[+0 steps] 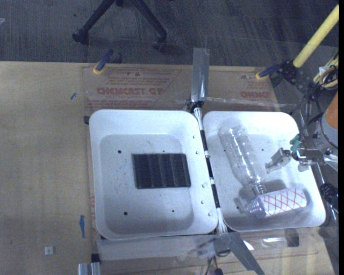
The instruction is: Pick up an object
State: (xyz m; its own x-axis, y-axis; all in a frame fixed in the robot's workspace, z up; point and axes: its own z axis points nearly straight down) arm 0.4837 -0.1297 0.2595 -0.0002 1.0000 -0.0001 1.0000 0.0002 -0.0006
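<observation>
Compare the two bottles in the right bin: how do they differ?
The clear bottle has no label; the red-patterned bottle wears a white wrap with red crosshatch. The clear bottle lies lengthwise down the right bin; the red-patterned bottle lies crosswise near the front wall. The clear bottle looks longer. Both lie flat, necks close together.

Robotics lab, wooden bench [43, 161], two white bins [102, 129], clamps [102, 62], tripod legs [121, 16]
</observation>
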